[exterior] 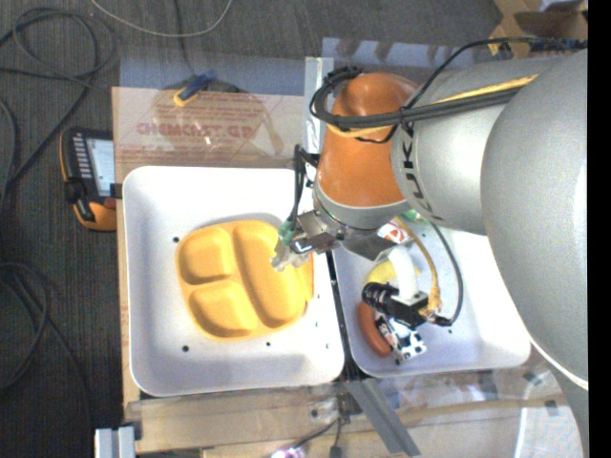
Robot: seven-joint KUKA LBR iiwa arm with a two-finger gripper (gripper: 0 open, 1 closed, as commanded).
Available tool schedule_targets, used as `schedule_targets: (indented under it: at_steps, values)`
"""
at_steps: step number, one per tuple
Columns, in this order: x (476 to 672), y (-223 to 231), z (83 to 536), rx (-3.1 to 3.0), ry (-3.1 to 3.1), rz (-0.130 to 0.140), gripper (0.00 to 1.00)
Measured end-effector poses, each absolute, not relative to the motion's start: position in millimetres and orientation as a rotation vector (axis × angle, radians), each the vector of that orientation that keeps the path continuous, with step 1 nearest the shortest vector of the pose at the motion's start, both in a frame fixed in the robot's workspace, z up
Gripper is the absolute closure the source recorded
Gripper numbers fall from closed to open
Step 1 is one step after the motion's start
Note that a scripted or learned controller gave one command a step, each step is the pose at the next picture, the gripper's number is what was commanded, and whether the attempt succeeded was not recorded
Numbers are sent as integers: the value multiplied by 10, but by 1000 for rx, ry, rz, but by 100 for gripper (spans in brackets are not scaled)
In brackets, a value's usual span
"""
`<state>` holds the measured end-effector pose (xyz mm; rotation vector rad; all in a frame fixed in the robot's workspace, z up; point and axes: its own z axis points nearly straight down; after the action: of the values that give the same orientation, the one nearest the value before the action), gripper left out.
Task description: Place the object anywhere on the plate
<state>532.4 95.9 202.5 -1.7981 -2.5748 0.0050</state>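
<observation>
Arm [477, 151]: grey, with an orange band [368, 151] above the wrist; it comes in from the right and covers much of the right bin and the wall between the two bins.

Gripper [286, 253]: low at the right edge of the plate, near the wall between the bins. From this angle I cannot tell how far it is open, and I cannot tell if it has something in it.

Plate [239, 280]: yellow, with three compartments, lying flat in the left bin, a little right of the bin's middle. The compartments look bare.

Left bin [153, 332]: white and shallow; it holds the plate.

Right bin [477, 351]: white and shallow, just beside the left bin, partly under the arm.

Object: which thing is the task's object, I cannot say for sure. In the right bin, near its left wall, lie a yellow piece [382, 273], a brown-red rounded thing [370, 330] and a black and white item [406, 324], close together and partly touching. They are below the wrist, well apart from the plate.

Cables [444, 284]: thin cables hang from the wrist down over the right bin.

Behind the bins: a board with red print [191, 127] and, on the floor at the left, an orange and black handset [88, 175].
</observation>
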Motion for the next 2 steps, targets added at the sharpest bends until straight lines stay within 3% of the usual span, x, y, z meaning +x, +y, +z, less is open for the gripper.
schedule_targets:
  at_steps: [1, 2]
  values:
    - [4957, 715, 3057, -1221, -2898, 2, 100]
    - [5784, 704, 1827, -996, -2978, 1, 100]
